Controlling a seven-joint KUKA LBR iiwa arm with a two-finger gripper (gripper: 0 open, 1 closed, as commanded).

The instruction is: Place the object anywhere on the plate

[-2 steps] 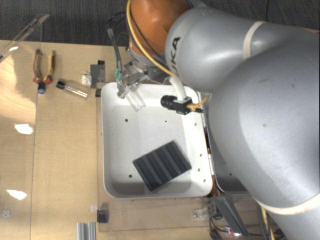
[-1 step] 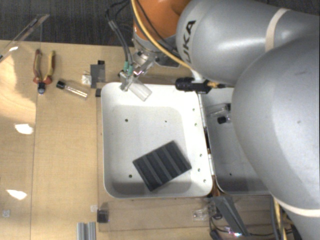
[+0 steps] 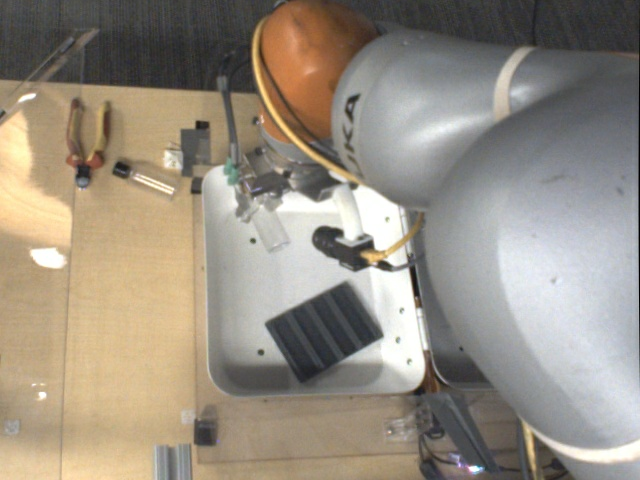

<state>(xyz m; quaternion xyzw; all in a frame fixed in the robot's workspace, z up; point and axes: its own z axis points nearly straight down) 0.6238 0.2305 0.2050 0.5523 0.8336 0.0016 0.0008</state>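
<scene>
Gripper [image 3: 258, 213] is hanging over the upper left corner of the left white bin [image 3: 235, 308], just inside the rim. Honestly I can't tell how far open it is, since the tip is a pale, see-through blur against the white floor, and I can't make out anything held in it either. The grey arm [image 3: 500, 168] takes up most of the right side of the frame, with the orange band [image 3: 305, 53] at top centre and a yellow cable [image 3: 268, 98] looping around it down toward the wrist.

The one loose thing inside the bin is a black ribbed slab [image 3: 324, 331]. It's lying flat on the floor in the lower middle of the bin, turned at an angle to the walls, and it's well apart from the gripper. Between the two, near the bin's right wall, there's a black stubby part [image 3: 338, 244] with the cable running into it, and it looks like part of the arm's gear rather than a loose item.

A sliver of the second bin [image 3: 455, 368] peeks out under the arm at lower right.

Out on the wooden bench [image 3: 120, 318], at upper left, there are red-handled pliers [image 3: 86, 140], a small clear vial [image 3: 146, 178] with a dark cap, and a little black bracket [image 3: 196, 146] next to the bin's corner. A small black block [image 3: 205, 431] sits just below the bin.
</scene>
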